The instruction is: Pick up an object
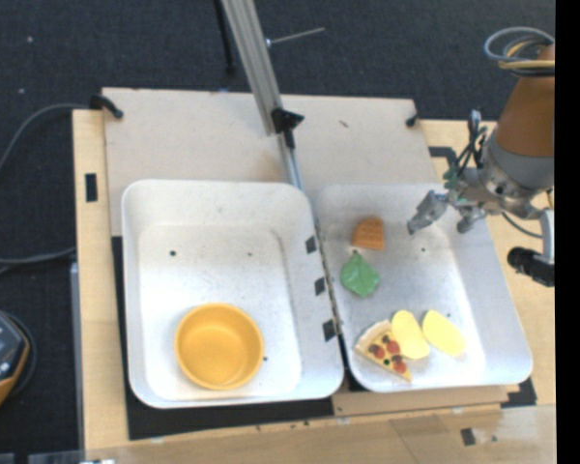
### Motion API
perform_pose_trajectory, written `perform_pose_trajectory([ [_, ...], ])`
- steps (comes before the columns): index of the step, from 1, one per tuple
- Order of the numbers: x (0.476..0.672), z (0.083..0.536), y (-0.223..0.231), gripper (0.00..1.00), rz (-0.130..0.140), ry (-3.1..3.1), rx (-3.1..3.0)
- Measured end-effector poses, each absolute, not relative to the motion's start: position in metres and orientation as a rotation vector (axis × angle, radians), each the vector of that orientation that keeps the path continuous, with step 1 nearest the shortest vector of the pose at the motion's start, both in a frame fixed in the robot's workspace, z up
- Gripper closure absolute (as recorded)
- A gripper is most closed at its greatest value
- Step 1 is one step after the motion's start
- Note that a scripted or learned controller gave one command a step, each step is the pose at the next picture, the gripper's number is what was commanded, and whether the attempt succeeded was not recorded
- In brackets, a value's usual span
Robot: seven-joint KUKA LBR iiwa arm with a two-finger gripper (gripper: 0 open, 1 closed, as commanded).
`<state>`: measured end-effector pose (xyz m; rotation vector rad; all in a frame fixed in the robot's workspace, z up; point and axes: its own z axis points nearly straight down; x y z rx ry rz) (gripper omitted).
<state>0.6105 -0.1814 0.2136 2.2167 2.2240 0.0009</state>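
The grey arm with its orange band [528, 114] reached in from the right, its two-finger gripper [447, 213] spread apart and grasping nothing above the right white bin's [483, 288] upper part. Below-left lay a small orange-brown wedge [368, 233] and a green leaf-shaped piece [360, 276], well apart from the fingers.
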Motion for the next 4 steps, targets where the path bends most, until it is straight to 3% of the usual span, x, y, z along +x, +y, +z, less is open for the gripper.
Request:
perform_pose_trajectory([
  [1, 0.61, 0.214, -0.182, 0.0, 0.0, 2.224, 2.216],
  [4, 0.616, 0.1, -0.179, 0.0, -0.004, 2.222, 2.22],
])
